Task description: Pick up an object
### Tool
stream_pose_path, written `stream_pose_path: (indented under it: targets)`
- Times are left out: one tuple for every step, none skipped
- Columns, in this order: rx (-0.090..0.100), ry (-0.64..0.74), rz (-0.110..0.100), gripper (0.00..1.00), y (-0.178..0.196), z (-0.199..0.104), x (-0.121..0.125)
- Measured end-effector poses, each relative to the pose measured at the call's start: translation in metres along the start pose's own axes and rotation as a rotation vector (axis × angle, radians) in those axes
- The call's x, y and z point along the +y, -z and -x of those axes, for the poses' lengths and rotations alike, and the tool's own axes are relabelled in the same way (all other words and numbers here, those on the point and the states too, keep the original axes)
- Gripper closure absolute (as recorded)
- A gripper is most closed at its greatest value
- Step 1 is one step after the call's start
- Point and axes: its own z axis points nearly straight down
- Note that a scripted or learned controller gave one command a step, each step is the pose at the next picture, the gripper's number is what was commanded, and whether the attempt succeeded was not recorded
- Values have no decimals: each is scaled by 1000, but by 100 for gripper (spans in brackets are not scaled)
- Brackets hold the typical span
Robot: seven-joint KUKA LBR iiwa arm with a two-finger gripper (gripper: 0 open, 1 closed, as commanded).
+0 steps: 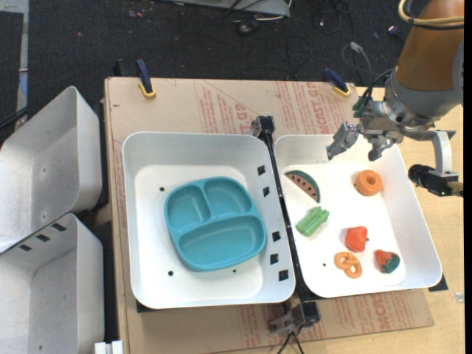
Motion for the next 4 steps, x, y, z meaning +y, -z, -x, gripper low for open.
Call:
stream_pose_path:
  targets:
    - [-1, 2, 11, 0, 6, 0, 2]
    - [-1, 1, 8, 0, -46, -1, 13]
    - [0, 0, 7, 0, -108, -3, 17]
    - [0, -1, 6, 0, -155, -9, 12]
